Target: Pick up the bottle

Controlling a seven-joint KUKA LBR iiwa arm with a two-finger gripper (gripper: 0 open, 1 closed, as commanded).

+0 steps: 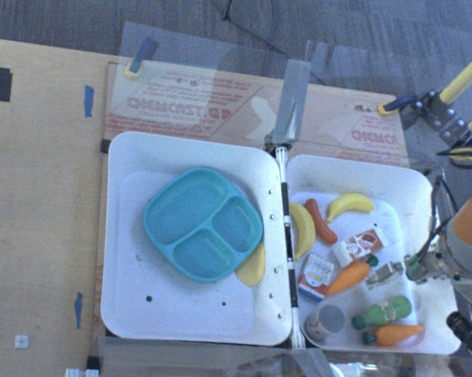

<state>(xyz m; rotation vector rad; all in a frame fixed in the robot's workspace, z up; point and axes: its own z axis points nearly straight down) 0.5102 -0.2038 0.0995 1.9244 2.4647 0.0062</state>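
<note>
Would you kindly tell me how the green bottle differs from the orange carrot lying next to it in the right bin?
The green plastic bottle is green with a dark cap; the orange toy carrot beside it is orange with a green tip. The bottle is thicker and blunt-ended, the carrot slimmer and tapered. The bottle lies farther from the bin's near rim than the carrot. Both lie flat, side by side.

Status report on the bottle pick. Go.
Gripper above right bin, holding nothing seen. Green bottle lying loose below it. Carrot touching bottle.
</note>
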